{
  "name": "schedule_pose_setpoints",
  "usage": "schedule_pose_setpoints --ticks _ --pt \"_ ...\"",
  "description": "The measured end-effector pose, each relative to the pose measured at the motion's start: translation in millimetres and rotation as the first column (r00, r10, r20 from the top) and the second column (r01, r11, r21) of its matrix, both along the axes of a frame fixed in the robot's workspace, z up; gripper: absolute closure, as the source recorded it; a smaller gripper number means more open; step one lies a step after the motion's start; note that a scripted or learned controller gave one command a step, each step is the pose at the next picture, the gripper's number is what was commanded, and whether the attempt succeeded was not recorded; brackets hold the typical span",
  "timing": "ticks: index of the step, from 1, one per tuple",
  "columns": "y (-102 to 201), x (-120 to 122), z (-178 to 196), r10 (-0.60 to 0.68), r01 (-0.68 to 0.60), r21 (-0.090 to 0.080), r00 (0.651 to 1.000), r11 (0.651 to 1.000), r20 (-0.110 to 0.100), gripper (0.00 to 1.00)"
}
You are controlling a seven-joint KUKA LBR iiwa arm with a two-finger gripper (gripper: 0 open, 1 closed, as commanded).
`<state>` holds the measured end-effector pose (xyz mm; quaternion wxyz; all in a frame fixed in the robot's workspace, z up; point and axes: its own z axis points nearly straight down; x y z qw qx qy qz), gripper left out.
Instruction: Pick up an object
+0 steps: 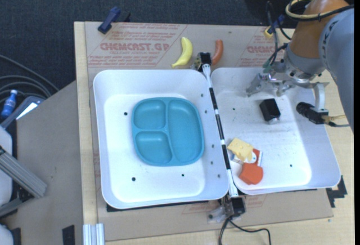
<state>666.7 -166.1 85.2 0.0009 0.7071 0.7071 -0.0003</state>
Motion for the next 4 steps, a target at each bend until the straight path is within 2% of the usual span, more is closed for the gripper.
schedule_pose_setpoints --ticks 1,2,3,4 --pt "-1 0 0 0.000 0.000 0.000 1.000 1.000 0.000 0.00" --pt "-1 1 11 0.001 -0.001 -0.001 1.000 1.000 0.003 1.00" --pt "-1 1 10 0.001 -0.001 -0.001 1.000 1.000 0.002 0.00" --pt "-9 0 0 -0.001 0.001 0.000 1.000 1.000 0.000 0.00"
